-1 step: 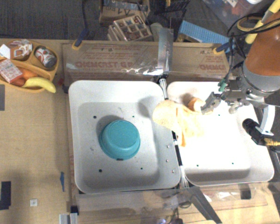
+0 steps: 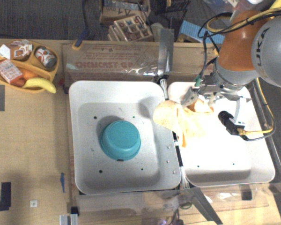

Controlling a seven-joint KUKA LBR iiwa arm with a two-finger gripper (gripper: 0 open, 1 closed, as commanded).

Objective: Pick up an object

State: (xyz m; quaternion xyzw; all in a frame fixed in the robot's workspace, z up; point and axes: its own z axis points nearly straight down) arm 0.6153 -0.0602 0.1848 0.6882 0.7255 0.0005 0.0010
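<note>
Yellow cloth, crumpled and soft-looking: a pale cream rounded lobe on its left, and deeper yellow-orange folds on its right. It drapes across the touching rims of the left bin and right bin, about midway toward the far side. The lobe hangs into the left bin and the folds lie on the right bin's left floor. Gripper sits at the cloth's far right end, at the far left of the right bin, and the arm comes in from the far right. Cannot tell whether the gripper is clenched or released, or whether it has any cloth. Teal bowl, upside down, sits mid left bin, well apart from the cloth. There is bare floor around the bowl, and the near and right parts of the right bin are open.
</note>
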